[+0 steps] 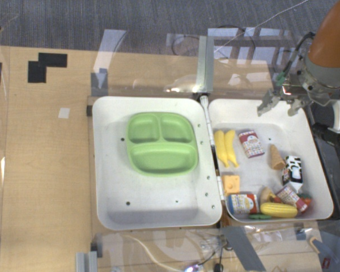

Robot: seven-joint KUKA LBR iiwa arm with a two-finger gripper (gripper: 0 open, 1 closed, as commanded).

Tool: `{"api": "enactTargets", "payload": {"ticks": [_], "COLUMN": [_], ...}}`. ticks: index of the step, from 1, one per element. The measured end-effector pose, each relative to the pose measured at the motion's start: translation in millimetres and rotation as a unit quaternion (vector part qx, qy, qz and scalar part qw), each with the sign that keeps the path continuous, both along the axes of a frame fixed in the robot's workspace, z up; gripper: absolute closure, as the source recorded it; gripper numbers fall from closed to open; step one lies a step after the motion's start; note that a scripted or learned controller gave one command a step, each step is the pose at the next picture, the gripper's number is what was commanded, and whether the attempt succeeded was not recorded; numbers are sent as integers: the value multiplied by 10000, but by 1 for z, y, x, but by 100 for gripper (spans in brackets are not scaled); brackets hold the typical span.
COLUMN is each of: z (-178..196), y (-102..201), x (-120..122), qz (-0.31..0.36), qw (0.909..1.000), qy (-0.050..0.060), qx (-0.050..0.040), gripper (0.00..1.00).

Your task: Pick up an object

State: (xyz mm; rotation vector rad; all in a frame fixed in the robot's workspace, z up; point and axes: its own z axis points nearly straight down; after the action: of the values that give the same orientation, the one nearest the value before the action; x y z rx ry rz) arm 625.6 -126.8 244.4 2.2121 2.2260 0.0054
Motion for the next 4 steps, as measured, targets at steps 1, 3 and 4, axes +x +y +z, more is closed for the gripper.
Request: {"api": "enactTargets", "payload": {"ticks": [1,3,4], "z": [12,-97,-154], "y": [2,-5,-4], "x": [2,-12,-34], "qz": [27,1151,1238], "qw": [10000,9934,9923], "qy": [-32,1,-50], "qx": [3,-5,-17], "gripper": [100,0,0]}}
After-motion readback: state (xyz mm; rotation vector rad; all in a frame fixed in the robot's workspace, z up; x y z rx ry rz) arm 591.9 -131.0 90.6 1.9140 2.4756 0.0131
